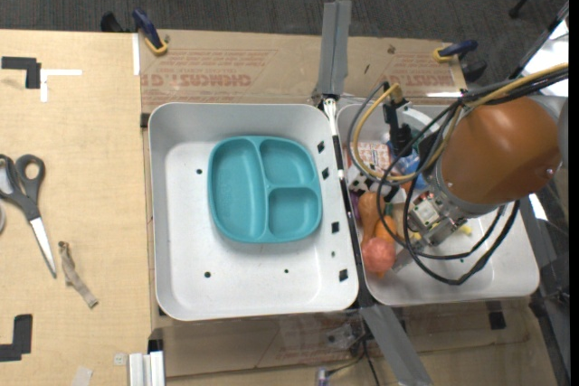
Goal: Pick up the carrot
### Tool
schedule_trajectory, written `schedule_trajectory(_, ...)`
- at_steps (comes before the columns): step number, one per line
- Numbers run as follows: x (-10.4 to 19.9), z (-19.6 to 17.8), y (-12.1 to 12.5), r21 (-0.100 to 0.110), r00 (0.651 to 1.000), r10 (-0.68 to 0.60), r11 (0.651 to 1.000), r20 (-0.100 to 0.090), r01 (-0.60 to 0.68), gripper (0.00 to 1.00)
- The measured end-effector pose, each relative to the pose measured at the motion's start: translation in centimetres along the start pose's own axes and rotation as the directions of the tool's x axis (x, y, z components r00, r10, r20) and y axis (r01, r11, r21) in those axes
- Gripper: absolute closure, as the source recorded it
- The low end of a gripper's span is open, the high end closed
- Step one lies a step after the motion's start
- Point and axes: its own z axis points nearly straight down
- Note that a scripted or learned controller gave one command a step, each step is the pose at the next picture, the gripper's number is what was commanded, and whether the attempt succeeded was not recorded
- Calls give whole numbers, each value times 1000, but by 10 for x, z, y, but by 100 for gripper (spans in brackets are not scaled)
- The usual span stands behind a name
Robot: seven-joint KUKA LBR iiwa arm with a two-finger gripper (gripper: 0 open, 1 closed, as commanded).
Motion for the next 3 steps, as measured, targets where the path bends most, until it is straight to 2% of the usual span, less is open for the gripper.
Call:
schedule_trajectory(1, -11, 0, 31, -1, 1000, -1, 1000, 0, 1, 0)
schedule_trajectory(2, 23, -6, -45, 2, 997, 82, 997, -1, -82, 0)
schedule_trajectory(3, 20, -1, -37, 2, 997, -79, 997, -1, 79, 0)
